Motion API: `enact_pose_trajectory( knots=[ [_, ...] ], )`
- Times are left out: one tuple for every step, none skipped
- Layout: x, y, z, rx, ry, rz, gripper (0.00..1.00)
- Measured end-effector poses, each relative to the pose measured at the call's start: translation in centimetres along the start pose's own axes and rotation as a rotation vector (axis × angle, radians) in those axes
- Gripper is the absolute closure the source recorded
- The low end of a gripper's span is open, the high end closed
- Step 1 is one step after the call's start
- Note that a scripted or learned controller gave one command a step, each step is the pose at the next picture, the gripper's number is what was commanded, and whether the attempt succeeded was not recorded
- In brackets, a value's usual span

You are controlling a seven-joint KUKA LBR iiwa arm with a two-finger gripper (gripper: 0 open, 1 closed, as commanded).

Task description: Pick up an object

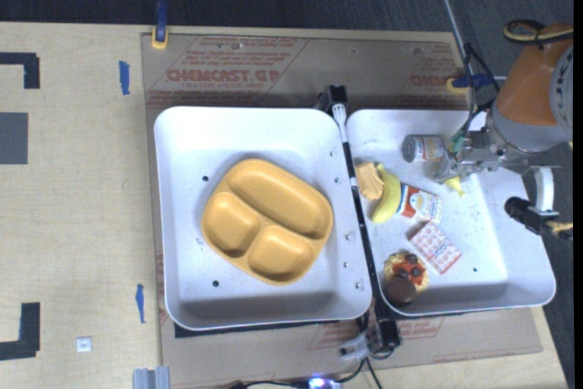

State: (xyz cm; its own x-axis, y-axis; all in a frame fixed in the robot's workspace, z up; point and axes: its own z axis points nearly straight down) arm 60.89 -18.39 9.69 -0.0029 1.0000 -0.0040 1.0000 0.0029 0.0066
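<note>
Reaching in from the right: the grey arm (537, 100) with its orange band, over the far side of the right bin (519, 278).
Camera view: one fixed look down at a slant on a pale wooden table (73, 223) carrying two shallow white bins side by side on a sheet of brown cardboard (273, 68).
Pincer: the pincer (458, 161) hangs low at the far end of the right bin, just beside a small silver can; how wide it stands, and whether it has hold of anything, cannot be told from here.
Can: the can (423, 148) lies on its side near the right bin's far wall, close to the pincer's tip.
Banana: a yellow banana (388, 198) lies by the right bin's left wall, with a tan, bready lump (369, 179) touching it.
Packets: a red-and-white wrapper (420, 203) sits just beside the banana; a chequered red-and-white packet (433, 246) lies nearer the camera.
Near corner: a round brown and red item (406, 272), too small to make out.
Left bin: the left bin (182, 196) holds a yellow three-compartment tray (266, 220), lying tilted across its floor.
</note>
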Motion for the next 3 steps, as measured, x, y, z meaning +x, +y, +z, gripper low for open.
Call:
enact_pose_trajectory(
  knots=[
    [6.0, -0.3, -7.8, 0.004, 0.004, 0.001, 1.00],
    [9.7, -9.9, -9.5, 0.008, 0.005, 0.003, 1.00],
    [13.4, -12.7, -8.9, 0.008, 0.005, 0.002, 1.00]
  ],
)
